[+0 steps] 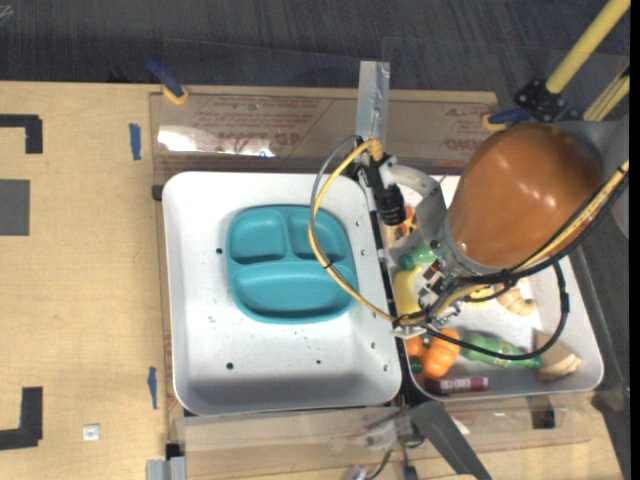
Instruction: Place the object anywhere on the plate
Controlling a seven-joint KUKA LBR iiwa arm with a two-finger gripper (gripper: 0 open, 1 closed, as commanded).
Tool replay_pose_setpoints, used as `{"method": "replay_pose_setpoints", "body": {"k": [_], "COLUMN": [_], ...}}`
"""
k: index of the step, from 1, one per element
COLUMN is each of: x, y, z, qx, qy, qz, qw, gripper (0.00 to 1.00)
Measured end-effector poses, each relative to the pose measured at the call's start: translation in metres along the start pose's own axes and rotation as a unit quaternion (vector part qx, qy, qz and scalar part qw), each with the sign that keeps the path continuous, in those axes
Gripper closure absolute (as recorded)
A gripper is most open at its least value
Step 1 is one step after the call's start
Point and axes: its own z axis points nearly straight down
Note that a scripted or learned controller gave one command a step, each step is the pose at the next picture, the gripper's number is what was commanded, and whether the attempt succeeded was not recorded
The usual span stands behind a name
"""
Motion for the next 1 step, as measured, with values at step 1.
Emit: {"method": "replay_pose_setpoints", "body": {"k": [1], "x": [0.0009], "y": [0.0001], "z": [-0.0006], "qx": [0.001], "qy": [0.001], "qz": [0.001], "qw": [1.0000], "gripper": [0.00]}}
